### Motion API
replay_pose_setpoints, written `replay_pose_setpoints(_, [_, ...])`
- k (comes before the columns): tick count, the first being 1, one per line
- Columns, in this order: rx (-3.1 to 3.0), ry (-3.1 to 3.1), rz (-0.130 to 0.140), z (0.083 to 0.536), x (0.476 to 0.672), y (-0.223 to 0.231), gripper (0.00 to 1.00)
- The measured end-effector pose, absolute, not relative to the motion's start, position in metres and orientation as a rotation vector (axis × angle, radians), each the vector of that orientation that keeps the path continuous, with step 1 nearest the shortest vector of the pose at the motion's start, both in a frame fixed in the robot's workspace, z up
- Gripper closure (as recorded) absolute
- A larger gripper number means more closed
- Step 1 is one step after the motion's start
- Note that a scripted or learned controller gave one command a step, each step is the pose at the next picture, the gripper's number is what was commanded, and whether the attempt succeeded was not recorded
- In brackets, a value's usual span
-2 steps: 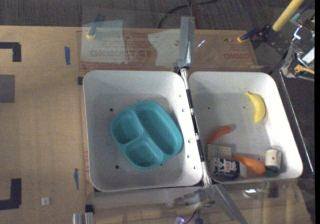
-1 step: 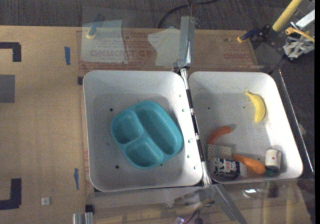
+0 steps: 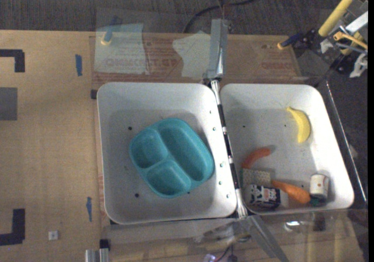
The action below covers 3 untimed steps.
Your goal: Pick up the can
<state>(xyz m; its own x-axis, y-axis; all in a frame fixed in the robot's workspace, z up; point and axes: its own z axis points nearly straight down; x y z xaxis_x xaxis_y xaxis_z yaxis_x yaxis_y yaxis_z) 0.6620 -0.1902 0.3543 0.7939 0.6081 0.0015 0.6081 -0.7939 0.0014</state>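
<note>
I see the can [image 3: 319, 185] at five o'clock in the right bin [image 3: 266, 98]; it looks small, light, hard and smooth, so I would grab its round sides. I cannot tell how the gripper [image 3: 349, 37] is set.

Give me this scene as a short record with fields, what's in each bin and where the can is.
left bin: teal divided plate
right bin: banana, two carrots, carton, can
can position: near right corner, lying beside a carrot
arm: top right, away from the bins
</note>
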Motion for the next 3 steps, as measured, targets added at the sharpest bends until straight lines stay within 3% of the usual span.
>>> replay_pose_setpoints(1, [2.973,1.008,0.006,0.365,0.662,-0.191,1.0])
replay_pose_setpoints(2, [3.085,0.59,0.002,0.435,0.651,-0.206,1.0])
replay_pose_setpoints(3, [3.055,0.722,0.003,0.435,0.658,-0.22,1.0])
